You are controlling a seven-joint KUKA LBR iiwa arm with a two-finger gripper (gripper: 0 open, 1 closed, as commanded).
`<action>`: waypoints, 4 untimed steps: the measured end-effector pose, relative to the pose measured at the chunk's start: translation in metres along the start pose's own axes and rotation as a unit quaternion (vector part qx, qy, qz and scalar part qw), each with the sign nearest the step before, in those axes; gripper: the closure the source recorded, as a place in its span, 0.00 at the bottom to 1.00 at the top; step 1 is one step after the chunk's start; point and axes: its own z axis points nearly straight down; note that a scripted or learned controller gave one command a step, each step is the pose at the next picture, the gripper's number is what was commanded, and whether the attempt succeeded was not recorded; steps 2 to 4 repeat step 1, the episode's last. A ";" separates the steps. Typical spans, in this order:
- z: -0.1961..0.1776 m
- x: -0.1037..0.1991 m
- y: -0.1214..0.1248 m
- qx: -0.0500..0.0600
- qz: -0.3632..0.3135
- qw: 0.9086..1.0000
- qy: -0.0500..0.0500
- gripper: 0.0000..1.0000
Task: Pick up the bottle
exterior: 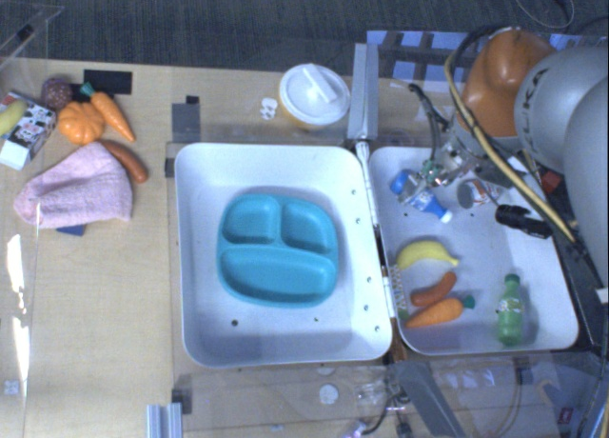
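Note:
The bottle [511, 310] is small and green with a pale label. It stands near the front right corner of the right bin [542, 246]. My gripper [419, 194] hangs over the back left part of that bin, well away from the bottle and up-left of it. Its two blue fingertips [401, 182] stand apart, open, with nothing between them. The grey arm with its orange band [495, 79] reaches in from the upper right.
A yellow banana [426, 254], a sausage [433, 288] and a carrot [440, 311] lie in the right bin, left of the bottle. The left bin [190, 236] holds a blue divided plate [279, 248]. A white lidded cup [314, 93] sits behind the bins; a pink cloth [76, 189] and toy vegetables lie at far left.

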 end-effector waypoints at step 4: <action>-0.111 0.032 0.033 0.003 0.098 0.995 0.001 1.00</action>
